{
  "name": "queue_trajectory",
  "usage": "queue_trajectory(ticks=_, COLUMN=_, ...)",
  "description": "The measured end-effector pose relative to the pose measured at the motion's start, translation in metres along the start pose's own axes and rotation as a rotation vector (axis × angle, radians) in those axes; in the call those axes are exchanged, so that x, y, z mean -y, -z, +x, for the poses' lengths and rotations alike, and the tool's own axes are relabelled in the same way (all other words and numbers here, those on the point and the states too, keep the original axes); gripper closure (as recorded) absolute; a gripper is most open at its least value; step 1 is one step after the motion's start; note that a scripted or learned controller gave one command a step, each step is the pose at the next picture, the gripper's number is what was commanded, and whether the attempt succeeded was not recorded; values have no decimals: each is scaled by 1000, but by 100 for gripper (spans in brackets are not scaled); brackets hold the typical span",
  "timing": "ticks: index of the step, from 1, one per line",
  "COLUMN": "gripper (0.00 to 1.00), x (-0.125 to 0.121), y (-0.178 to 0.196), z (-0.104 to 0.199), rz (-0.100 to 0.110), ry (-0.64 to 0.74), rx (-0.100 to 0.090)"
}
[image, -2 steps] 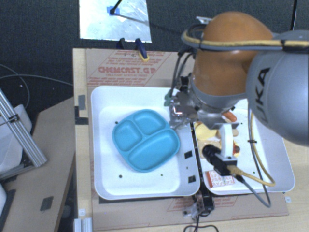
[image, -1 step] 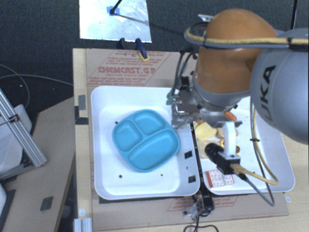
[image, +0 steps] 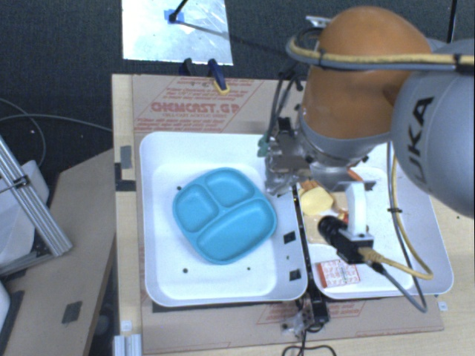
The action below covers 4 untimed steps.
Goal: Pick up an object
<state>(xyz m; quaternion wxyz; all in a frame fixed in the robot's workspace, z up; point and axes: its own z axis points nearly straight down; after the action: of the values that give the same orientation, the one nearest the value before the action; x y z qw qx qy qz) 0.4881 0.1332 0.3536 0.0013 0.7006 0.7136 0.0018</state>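
Where the arm [image: 386, 87] reaches in from the right of the camera view, its grey body and orange band cover most of the right bin [image: 438, 273]. The gripper [image: 286, 170] hangs low over the inner edge of that bin, close to the divide between the two bins. Its state cannot be told, since the wrist hides its tips. Just beside it, in the right bin, lies a pale yellow object [image: 315, 201], partly under the arm. An orange piece [image: 355, 175] shows near it. A red-and-white card [image: 340, 274] lies toward the near edge of the same bin. In the left bin [image: 159, 273] a blue divided plate [image: 224, 214] lies flat, well apart from the gripper. Both bins rest on a cardboard sheet [image: 197, 106] with red print.
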Motion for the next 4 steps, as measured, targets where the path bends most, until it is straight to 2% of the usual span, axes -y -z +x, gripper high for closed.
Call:
queue_trajectory(ticks=2, gripper=100, x=-1, y=21, z=0, rz=-3, ry=13, rx=0)
queue_trajectory(ticks=3, gripper=100, x=3, y=-29, z=-57, rz=7, ry=-24, rx=3)
queue_trajectory(ticks=4, gripper=100, x=2, y=83, z=-91, rz=-10, ry=-19, rx=-1)
